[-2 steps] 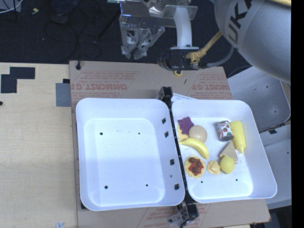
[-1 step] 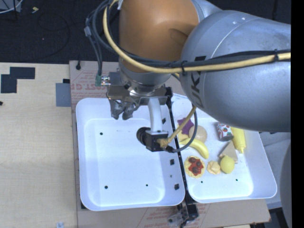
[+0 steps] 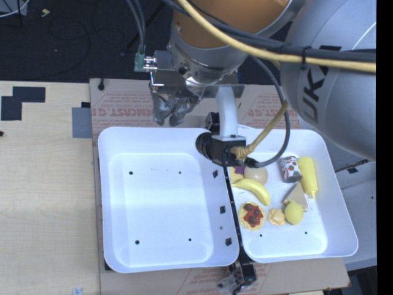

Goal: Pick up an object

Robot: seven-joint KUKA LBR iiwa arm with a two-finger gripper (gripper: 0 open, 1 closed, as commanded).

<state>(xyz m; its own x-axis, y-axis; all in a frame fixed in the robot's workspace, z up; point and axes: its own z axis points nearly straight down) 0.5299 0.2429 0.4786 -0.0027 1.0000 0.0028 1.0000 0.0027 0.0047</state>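
So, going from the left: the left bin [image 3: 159, 208] is a plain white tray in the middle-left of the frame. The gripper [image 3: 174, 110] hangs just over that bin's top edge, upper middle. It's too blurry to tell whether it's open or closed, or whether it has anything.

The pickable stuff is all in the right bin [image 3: 295, 241], bunched in its upper half: a banana [image 3: 255, 190], a red-topped round piece [image 3: 252, 215] just below it, then a small can [image 3: 290, 169], a yellow ball [image 3: 295, 212] and a long yellow piece [image 3: 308, 175] furthest right.
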